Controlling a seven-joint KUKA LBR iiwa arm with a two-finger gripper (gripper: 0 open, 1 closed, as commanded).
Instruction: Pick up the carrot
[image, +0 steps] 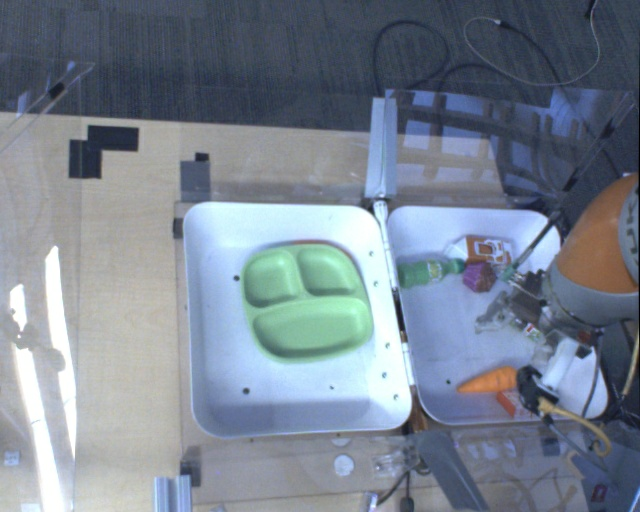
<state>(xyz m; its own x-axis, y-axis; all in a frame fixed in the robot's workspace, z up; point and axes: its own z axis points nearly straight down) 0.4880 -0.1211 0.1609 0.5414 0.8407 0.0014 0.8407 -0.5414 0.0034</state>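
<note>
Camera view showed the carrot (489, 380) lying at about 5 o'clock in the right bin (440, 340), not yet lifted. Whether the tool (510, 305) was clenched, I cannot tell.

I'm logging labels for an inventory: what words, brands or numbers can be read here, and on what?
None can be read.
Green bottle: label too blurred.
Small orange and white carton: print too small.
Purple item: no legible text.
Carrot, green tray: no markings.
</note>
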